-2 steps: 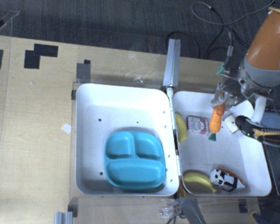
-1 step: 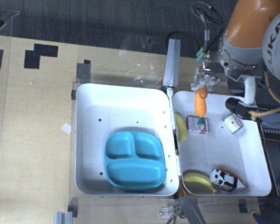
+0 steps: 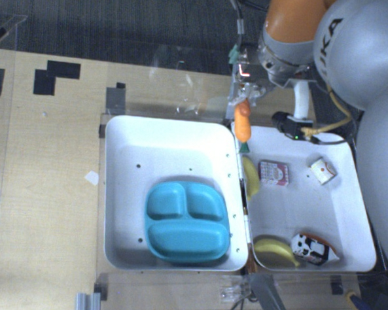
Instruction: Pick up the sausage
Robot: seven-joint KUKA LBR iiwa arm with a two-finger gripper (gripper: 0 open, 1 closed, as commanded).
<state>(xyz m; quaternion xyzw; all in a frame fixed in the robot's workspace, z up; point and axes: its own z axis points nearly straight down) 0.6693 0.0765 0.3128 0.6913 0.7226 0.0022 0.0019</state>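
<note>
Above the banana (image 3: 274,252), the pincer (image 3: 242,103) grips the sausage (image 3: 242,123), hanging upright.

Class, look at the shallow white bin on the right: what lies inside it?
Right white bin: two yellow bananas, a small red-patterned packet, a white box, a black-and-white toy. The grey arm hides its right part.

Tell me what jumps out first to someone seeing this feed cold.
The orange sausage hangs upright from the gripper, pinched at its top end over the back of the divide between the two bins. Next comes the bright blue three-compartment plastic tray in the left white bin, then the yellow banana at the right bin's front.
</note>
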